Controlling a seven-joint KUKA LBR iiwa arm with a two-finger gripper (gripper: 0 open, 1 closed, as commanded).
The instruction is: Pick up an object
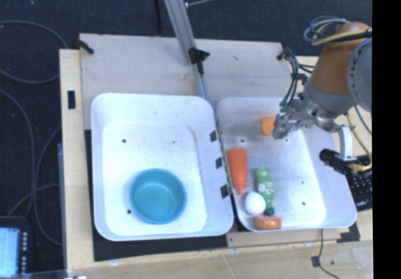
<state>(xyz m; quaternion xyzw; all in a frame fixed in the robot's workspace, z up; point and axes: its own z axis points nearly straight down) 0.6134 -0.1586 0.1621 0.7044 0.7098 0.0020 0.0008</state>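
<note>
Two shallow white bins sit side by side on the bench; the left bin [106, 146] holds a blue bowl [158, 195], while the right bin [313, 209] holds a carrot-like orange piece [237, 168], a green bottle [264, 185], a white egg [255, 202] and a red piece [267, 222]. The gripper [282, 126] hangs low over the right bin's far end, just beside a small orange ball [268, 125] (partly hidden behind it). Whether the gripper is spread or pressed together cannot be told at this angle. The ball is likely light, smooth and prone to rolling, so a hold across its widest middle looks safest.
</note>
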